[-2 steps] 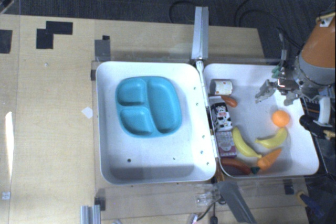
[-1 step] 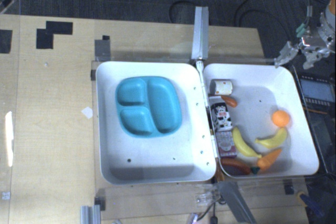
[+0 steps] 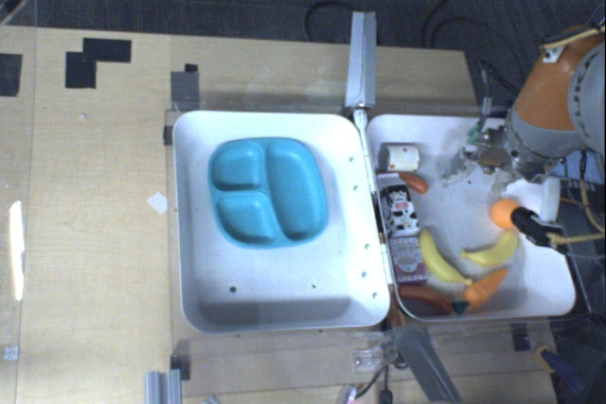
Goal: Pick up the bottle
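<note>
The bottle (image 3: 401, 213) is small, white with black patches and a dark top. It lies along the left wall of the right bin (image 3: 464, 130). My gripper (image 3: 461, 163) hangs over the upper middle of that bin, to the upper right of the bottle and well apart from it. Nothing shows in it. The grey arm with its orange band (image 3: 547, 97) comes in from the right edge.
A small can (image 3: 399, 156) and an orange piece (image 3: 414, 184) lie just above the bottle, with a pinkish pack (image 3: 407, 257) below it. Two bananas (image 3: 441, 261), an orange (image 3: 504, 212), a carrot (image 3: 486, 285) and a red pepper (image 3: 426, 300) fill the bin's lower part. The left bin (image 3: 194, 203) holds a blue divided plate (image 3: 269, 190).
</note>
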Action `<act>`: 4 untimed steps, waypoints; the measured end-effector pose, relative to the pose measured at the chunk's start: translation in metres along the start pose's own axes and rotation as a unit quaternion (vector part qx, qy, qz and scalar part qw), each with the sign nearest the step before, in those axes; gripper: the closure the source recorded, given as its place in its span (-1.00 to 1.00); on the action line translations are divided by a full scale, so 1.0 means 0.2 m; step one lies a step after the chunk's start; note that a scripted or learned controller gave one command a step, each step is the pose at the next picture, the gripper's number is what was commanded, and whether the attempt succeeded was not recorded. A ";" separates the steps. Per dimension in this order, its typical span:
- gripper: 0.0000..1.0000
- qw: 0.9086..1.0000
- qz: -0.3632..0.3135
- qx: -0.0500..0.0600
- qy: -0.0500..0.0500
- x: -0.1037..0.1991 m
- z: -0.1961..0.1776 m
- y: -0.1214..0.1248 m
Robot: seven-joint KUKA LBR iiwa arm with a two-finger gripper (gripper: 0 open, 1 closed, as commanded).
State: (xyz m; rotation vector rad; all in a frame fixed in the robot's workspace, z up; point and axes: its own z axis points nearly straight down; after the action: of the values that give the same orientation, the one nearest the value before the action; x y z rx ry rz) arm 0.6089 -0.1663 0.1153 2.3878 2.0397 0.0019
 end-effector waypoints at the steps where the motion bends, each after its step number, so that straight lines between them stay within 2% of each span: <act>1: -1.00 0.998 -0.058 -0.002 0.002 -0.10 0.13 0.34; 2: -1.00 0.999 -0.034 -0.004 -0.001 -0.12 -0.46 0.34; 3: 1.00 0.999 -0.038 -0.008 -0.002 -0.11 -0.53 0.34; 4: 1.00 0.999 -0.041 -0.012 -0.003 -0.11 -0.59 0.35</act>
State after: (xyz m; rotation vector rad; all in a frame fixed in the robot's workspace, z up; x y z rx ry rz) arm 0.6754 -0.1986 0.2344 2.2849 2.1220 0.0172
